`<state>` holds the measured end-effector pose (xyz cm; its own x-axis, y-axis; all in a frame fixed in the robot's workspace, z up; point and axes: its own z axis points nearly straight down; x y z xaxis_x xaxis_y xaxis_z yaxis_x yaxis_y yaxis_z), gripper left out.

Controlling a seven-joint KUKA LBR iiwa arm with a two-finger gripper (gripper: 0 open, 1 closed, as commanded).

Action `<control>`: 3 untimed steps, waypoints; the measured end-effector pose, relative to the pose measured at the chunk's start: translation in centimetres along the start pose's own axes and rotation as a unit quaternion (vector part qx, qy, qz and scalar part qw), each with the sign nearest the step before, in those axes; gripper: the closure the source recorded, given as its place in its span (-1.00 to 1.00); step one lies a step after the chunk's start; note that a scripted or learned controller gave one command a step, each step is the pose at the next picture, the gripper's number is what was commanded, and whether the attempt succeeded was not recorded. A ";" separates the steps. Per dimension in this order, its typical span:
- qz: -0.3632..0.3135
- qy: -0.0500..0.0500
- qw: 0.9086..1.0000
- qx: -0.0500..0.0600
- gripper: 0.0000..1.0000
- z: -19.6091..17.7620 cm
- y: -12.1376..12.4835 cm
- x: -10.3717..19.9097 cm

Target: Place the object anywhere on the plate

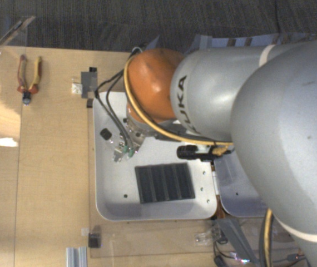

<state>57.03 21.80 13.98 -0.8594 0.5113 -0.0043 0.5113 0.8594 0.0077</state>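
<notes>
Though I see my tool [122,149], I cannot tell if it is open. The plate [164,183] lies at its four o'clock.

You had a dark grey, ribbed rectangular plate [164,183] lying flat on the floor of the white bin [109,204], toward its lower edge. A small black object [105,133] lay apart from it, up near the bin's left wall.
</notes>
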 end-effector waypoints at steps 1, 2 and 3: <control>-0.172 -0.001 0.985 -0.001 1.00 -8.5 4.9 -4.6; 0.208 0.000 0.978 0.001 1.00 -9.6 6.1 -6.9; 0.206 -0.002 0.979 -0.001 1.00 -10.8 6.3 -6.9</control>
<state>66.07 23.63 24.88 -0.5810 0.8139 -0.0051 0.8138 0.5810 0.0118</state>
